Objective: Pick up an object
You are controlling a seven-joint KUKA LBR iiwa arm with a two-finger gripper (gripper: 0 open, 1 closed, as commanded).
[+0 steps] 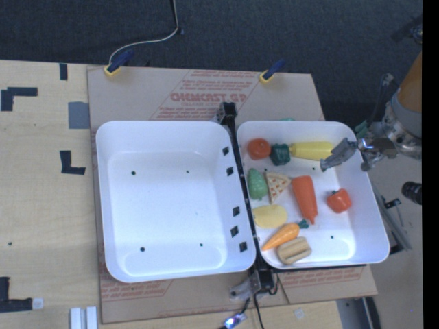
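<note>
Gripper [351,153]: fingers spread, empty, beside long yellow plastic corn cob [312,149].
Cob: likely light, rigid, slick; grasp mid-length.

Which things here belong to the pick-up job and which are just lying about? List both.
Job: gripper, right bin, and its toys: corn cob, long carrot, red pepper, tomato, pizza slice, bread roll.

Lying about: left bin, cardboard sheet, blue clamps.

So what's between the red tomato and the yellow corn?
In the camera view, a dark green toy vegetable sits between the round red tomato and the long yellow corn cob, touching the corn's left end.
</note>
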